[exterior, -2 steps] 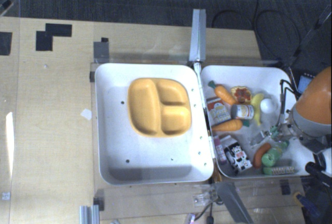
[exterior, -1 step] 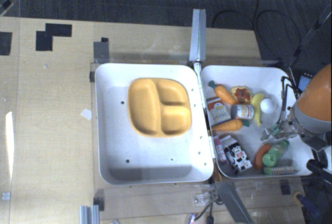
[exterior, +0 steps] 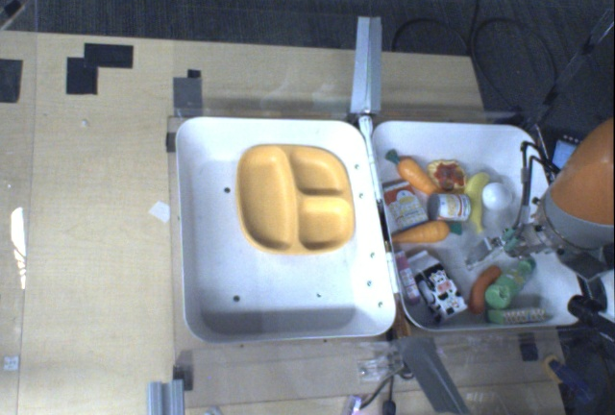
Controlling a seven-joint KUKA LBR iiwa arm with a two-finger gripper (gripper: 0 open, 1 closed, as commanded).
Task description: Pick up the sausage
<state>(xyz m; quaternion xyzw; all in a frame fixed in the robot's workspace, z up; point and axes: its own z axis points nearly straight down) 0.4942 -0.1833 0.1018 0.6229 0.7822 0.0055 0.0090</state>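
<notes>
Two shallow white bins are sitting side by side, the left bin [exterior: 202, 240] and the right bin [exterior: 480, 134]. One yellow divided tray [exterior: 293, 197] is lying in the left one. In the right one, two orange carrot-like pieces [exterior: 416, 175] [exterior: 420, 232] are lying near one small can [exterior: 449, 207], one white ball [exterior: 495, 196], one reddish sausage [exterior: 483, 287] and one green bottle [exterior: 507, 286].

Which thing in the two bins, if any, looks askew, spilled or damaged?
Nothing stands out. The yellow tray lies flat in the left bin; the toy foods lie jumbled but intact in the right bin, where the gripper hangs.
</notes>
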